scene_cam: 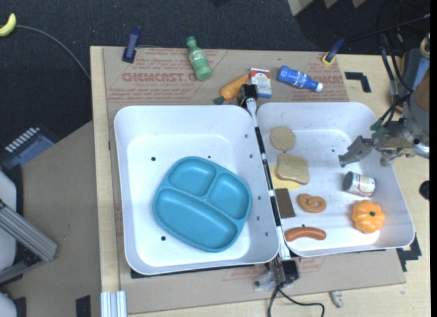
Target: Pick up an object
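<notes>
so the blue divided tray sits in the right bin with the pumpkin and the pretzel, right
Not quite. The camera view shows the blue divided tray in the left bin. The pumpkin and pretzel are in the right bin.

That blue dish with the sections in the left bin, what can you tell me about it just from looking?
The blue tray is a glossy, plastic-looking plate with rounded corners and three compartments: two smaller ones along its upper side and one long one below. It lies flat and right side up on the floor of the left bin, turned at a slant to the bin's walls. Nothing sits in its compartments, and it touches only the bin floor. The gripper is away over the right bin.
</notes>
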Available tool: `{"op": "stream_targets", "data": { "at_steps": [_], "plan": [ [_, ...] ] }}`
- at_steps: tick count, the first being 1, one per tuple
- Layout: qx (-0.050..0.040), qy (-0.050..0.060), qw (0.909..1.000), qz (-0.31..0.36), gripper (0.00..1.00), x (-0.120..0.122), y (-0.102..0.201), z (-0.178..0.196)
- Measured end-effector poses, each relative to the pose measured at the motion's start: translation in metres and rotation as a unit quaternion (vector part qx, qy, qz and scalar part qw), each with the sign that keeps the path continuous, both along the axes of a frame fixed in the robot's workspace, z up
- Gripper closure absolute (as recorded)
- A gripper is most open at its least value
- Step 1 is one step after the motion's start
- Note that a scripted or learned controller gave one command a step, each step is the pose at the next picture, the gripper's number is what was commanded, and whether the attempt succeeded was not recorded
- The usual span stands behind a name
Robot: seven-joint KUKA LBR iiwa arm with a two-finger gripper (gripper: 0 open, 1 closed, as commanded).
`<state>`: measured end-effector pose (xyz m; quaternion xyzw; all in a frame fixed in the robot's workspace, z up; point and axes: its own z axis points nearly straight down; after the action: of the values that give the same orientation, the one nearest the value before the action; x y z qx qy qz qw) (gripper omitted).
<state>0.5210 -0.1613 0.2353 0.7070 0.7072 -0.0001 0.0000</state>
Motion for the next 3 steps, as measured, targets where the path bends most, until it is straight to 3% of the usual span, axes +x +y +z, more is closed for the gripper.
{"op": "stream_targets", "data": {
  "at_steps": [1,2,3],
  "plan": [
    [0.0008,0.002,1.0,0.0,0.0,-0.024,0.066,-0.12],
    [-0.0005,-0.001,1.0,0.0,0.0,0.017,0.035,-0.116],
    [0.0005,0.001,1.0,0.0,0.0,-0.008,0.053,-0.151]
  ]
}}
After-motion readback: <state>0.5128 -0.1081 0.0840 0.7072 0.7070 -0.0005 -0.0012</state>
